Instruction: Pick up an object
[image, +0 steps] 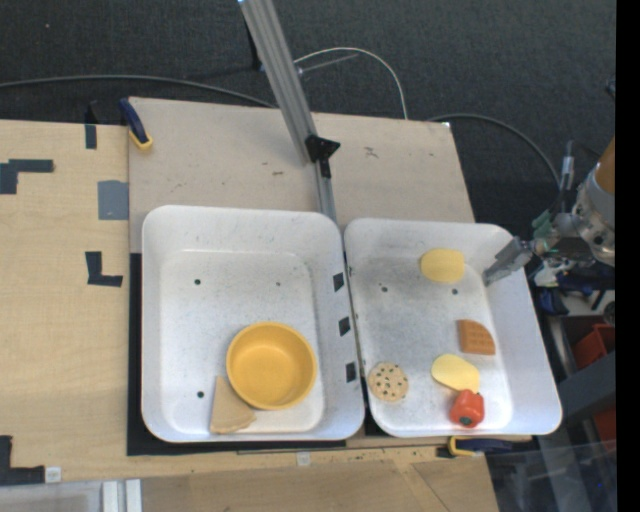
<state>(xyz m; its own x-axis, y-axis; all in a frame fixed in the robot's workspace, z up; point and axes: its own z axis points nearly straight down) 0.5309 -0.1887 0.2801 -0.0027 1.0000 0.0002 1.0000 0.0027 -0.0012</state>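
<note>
The right bin (400, 240) holds a pale yellow rounded piece (442, 265) at its far side and a brown waffle-like square (476, 337) near its right wall. A yellow oval piece (455, 372), a small red pepper (467, 408) and a round speckled cookie (387, 382) lie at its front. My gripper (507, 261) hangs over the bin's far right rim, just right of the pale yellow piece and apart from it. I see nothing held in it.
The left bin (170, 240) carries a yellow bowl (270, 365) with a tan wedge (230, 410) at its front left. A slanted metal pole (290, 85) rises behind the bins. Cables (380, 65) run across the dark floor at the back.
</note>
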